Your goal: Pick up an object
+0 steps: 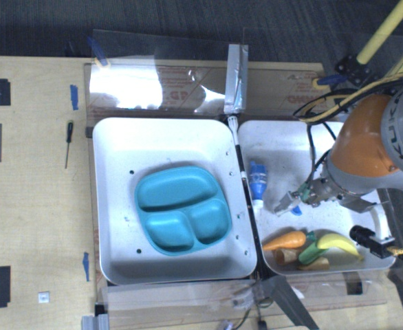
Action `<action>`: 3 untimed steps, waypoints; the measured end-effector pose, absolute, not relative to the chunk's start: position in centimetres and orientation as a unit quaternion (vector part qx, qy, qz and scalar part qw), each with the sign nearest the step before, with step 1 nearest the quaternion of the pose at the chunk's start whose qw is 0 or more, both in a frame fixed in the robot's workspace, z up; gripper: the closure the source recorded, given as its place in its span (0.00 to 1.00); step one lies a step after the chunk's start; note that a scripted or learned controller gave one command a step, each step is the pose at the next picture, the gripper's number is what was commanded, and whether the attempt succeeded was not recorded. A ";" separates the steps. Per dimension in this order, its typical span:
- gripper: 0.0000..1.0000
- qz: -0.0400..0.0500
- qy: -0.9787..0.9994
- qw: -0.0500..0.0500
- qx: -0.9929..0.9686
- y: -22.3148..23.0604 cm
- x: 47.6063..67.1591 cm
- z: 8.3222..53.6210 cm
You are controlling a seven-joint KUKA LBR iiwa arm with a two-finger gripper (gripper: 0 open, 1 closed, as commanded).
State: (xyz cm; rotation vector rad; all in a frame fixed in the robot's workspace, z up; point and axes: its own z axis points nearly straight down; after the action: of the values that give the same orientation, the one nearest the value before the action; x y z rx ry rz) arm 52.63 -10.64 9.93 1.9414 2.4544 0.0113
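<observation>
In the right bin [284, 137], a blue-and-white tube [257, 181] lies against the left wall. Along the front wall sit an orange carrot [285, 240], a green piece [311, 248] and a yellow banana [340, 243], with a brown item [289, 256] just below them. My gripper [290, 202] hangs low over the middle of this bin, right of the tube and above the carrot. A small blue bit [296, 212] shows at its tip; I cannot tell what it is or whether it is held.
The left bin [112, 184] holds a blue divided plate [182, 208]. A metal divider [235, 78] stands behind the bins. Cables and a yellow bar [387, 23] run at the upper right, above the arm's orange band [363, 150].
</observation>
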 end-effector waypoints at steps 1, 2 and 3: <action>0.00 0.002 0.710 0.002 0.704 -11.4 56.1 8.7; 0.00 0.002 0.701 0.002 0.713 -9.6 53.3 8.8; 0.00 0.001 0.688 0.002 0.726 -9.5 54.2 8.8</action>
State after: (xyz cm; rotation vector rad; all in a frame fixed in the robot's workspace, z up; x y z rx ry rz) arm 54.25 -9.52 8.78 2.2776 2.1578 0.0043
